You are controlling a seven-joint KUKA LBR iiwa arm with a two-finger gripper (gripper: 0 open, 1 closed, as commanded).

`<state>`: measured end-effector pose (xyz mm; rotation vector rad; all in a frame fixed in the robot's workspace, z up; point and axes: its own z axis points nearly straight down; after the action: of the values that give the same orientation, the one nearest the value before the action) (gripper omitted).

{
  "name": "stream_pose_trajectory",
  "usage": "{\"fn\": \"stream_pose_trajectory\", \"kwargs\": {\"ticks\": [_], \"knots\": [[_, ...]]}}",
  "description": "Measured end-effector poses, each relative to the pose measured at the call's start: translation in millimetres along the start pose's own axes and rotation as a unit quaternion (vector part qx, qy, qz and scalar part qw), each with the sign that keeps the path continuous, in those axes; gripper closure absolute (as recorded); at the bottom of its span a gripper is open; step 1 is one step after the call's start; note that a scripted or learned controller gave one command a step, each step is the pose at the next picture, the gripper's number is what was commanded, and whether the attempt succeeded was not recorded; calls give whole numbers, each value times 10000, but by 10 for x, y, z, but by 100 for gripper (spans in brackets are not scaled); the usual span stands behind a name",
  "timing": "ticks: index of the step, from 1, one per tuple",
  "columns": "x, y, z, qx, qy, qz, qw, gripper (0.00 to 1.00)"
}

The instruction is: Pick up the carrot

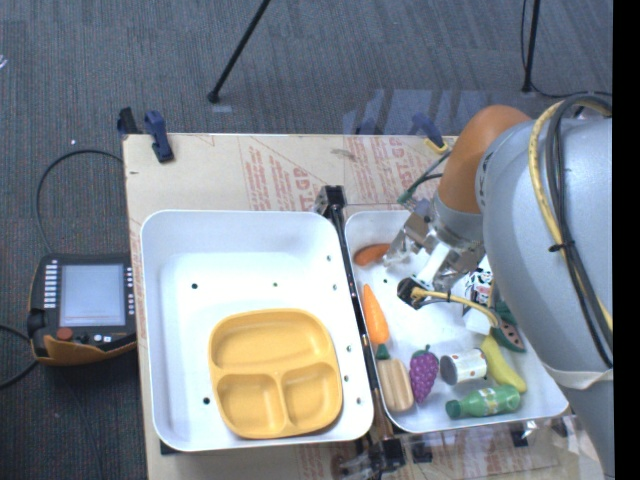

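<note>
Claw (412,260) half hidden by the arm — grip state unreadable; long orange carrot (375,314) lies lower-left, apart.

The grey arm (560,238) runs off the right edge and covers the right bin's (400,423) far right corner and much of its right wall. The gripper (425,258) sits partly under the wrist, finger state indeterminate. An orange object (372,254) beside it is half hidden, identity unclear. A black-and-white item (481,288) under the arm is largely hidden. Tripod legs (245,43) are cut off at the top.
</note>
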<state>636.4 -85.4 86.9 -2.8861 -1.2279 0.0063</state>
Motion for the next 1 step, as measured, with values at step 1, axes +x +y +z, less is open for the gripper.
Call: {"fn": "stream_pose_trajectory", "kwargs": {"ticks": [1], "knots": [[16,-16,-97,22,-13,-55,10000,100]]}}
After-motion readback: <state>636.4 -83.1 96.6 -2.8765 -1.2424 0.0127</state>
